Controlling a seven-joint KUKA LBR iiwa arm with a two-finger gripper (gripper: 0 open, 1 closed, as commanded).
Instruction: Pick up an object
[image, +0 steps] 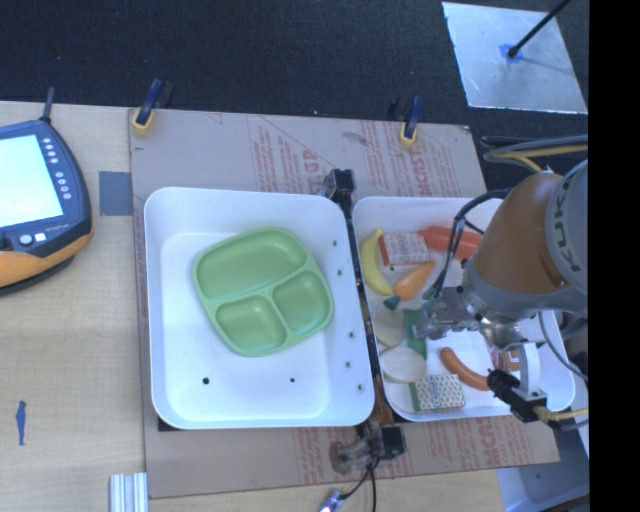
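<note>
I get bright, even light from above; the white bins (165, 300) nearly blow out. Shadows are short and soft. Detail looks slightly blurred, perhaps compression; the floor beyond the surface's (70, 340) far edge is dark.

The left shallow white bin (170, 300) has open floor all round the green three-compartment plastic plate (263, 289), widest along its near side. The right white bin (400, 409) is crowded: a yellow banana (373, 264), an orange carrot-shaped piece (414, 280), a white round disc (403, 364) and a red sausage (463, 367) lie close together, and the grey-and-orange arm (520, 250) covers its right half.
</note>
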